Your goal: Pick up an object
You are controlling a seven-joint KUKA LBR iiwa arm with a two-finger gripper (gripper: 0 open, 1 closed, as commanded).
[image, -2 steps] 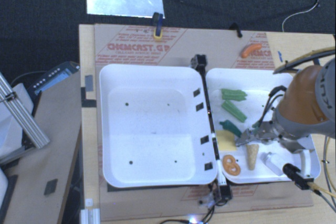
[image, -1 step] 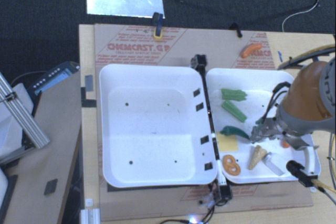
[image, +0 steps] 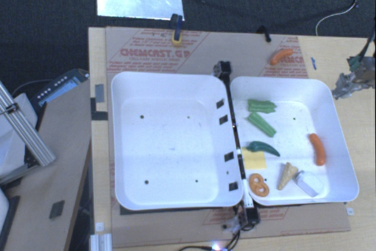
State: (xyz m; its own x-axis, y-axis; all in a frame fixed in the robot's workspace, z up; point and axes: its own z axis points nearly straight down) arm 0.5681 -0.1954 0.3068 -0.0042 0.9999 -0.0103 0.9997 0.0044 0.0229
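Right white bin (image: 329, 97) with orange sausage (image: 318, 149), well below the tool (image: 352, 82), grip state unclear.

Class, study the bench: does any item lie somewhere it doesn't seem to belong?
Yes. One orange sausage lies on the board beyond the right bin, outside it, while a like one and the other items lie inside.

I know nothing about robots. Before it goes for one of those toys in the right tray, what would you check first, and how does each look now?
1. Toys lie in the right bin: ok.
2. Orange sausage lies apart from the others, easy target: ok.
3. Gripper is outside the bin, off its right edge: ok.
4. Fingers open: cannot tell.
5. Yellow square touches dark green pepper: not ok for a clean grab.
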